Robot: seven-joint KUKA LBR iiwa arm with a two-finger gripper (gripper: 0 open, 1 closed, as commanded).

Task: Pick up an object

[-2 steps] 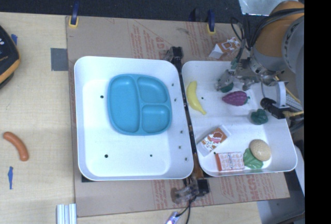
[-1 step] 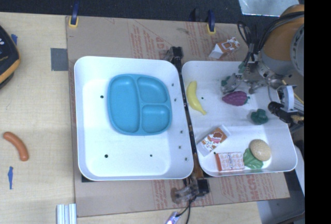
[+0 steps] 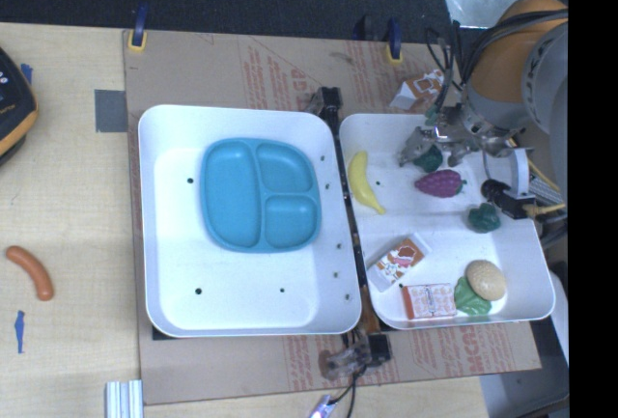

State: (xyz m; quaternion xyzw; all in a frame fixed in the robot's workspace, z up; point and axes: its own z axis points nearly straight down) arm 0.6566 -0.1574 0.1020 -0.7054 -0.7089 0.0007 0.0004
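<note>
My gripper (image 3: 431, 152) hangs low at the back of the right bin (image 3: 435, 235), below the grey arm with its orange band (image 3: 512, 59). A small dark green thing (image 3: 428, 159) lies right under it; whether it is gripped is hidden. Just in front lies a purple bunch of grapes (image 3: 439, 183). A green lump (image 3: 484, 218) sits to the right. A yellow banana (image 3: 365, 182) lies by the bin's left wall. Two printed packets (image 3: 398, 262) (image 3: 428, 301) and a burger with a green leaf (image 3: 481, 287) are at the front.
The left bin (image 3: 174, 276) holds a blue divided plate (image 3: 261, 194). A sausage (image 3: 31, 272) lies on the bench at far left, near a black and yellow device (image 3: 12, 107). Another packet (image 3: 417, 90) sits behind the right bin.
</note>
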